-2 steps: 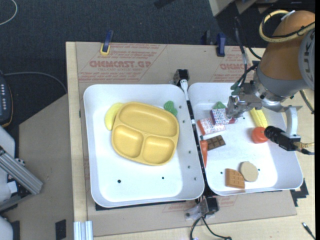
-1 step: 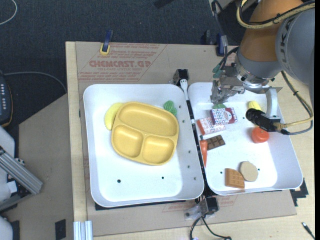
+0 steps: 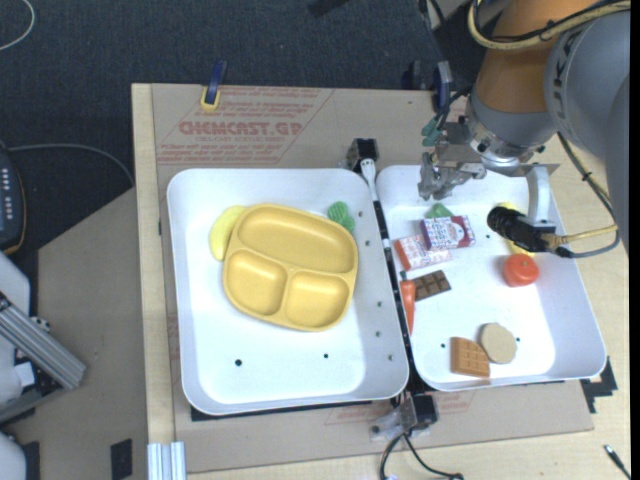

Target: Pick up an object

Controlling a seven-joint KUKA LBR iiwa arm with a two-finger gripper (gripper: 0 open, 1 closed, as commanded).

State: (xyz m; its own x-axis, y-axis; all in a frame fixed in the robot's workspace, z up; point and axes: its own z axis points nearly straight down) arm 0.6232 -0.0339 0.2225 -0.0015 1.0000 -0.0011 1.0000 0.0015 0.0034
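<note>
I hang my claw (image 3: 441, 181) low at the far edge of the right bin (image 3: 570, 313), because the small green piece (image 3: 439, 210) sits just beneath it; whether it is clenched I cannot tell; the red-and-white packet (image 3: 446, 233) lies just nearer.

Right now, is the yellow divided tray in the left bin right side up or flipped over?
Right side up. The yellow tray shows its three open compartments facing the camera, rims raised around them, and it lies flat on the floor of the left bin.
</note>
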